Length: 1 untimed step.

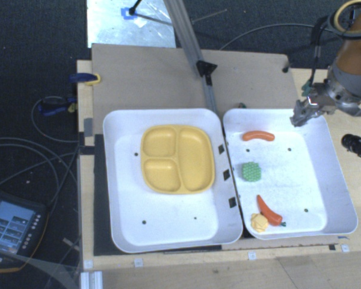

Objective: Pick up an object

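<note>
The right bin holds an orange sausage near its far edge, a green bumpy ball in the middle, and a red-orange carrot beside a small yellow piece at the near left corner. My gripper hangs over the far right part of this bin, to the right of the sausage and apart from it. Nothing shows between its fingers.
The left bin carries a yellow three-compartment plate. A grey pole slants down to the seam between the bins. Cables and a teach pendant lie off the bench at left.
</note>
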{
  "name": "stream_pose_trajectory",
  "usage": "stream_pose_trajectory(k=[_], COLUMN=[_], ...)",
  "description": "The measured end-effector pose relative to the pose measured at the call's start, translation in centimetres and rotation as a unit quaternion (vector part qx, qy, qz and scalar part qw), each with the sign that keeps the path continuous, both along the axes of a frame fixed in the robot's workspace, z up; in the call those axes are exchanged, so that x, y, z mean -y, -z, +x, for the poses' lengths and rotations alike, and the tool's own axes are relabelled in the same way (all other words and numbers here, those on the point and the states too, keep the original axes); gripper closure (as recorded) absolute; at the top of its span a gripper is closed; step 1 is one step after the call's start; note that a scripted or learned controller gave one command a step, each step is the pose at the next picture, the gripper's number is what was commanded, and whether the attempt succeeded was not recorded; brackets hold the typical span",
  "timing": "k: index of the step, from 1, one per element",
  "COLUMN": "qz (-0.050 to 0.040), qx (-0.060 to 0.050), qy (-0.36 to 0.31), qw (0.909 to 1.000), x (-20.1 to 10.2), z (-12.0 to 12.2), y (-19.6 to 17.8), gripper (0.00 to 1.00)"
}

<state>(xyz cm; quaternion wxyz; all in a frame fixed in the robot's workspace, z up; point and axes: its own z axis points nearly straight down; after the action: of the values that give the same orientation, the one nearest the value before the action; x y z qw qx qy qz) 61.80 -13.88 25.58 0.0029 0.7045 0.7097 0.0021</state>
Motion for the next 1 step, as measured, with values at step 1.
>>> stream_pose_trajectory(k=[1], qz=[0.0013], qx=[-0.003], qy=[-0.001], qw=[1.0000], x=[-5.55], z=[-0.84], y=[1.07], gripper=[1.00])
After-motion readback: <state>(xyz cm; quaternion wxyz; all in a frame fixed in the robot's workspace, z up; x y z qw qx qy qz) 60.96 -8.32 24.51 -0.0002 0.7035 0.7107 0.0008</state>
